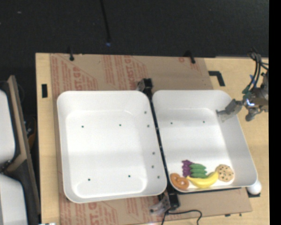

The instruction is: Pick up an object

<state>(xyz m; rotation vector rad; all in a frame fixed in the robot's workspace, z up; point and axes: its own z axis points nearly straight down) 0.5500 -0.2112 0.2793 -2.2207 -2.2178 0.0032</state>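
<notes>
Dark floor surrounds the worktop [47, 125]; toy foods, a banana [202, 180] among them, cluster in the right bin's [196, 107] near corner—light, stiff, slippery, best pinched across the banana's middle. Gripper [229, 109]: state unclear.

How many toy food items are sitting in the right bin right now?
4, all clustered at the right bin's near edge: orange doughnut, purple grapes, yellow banana, and cookie. Some overlap, so a smaller piece may be hidden.

Gripper [229, 109] at view's right, low; wrist behind it.
</notes>
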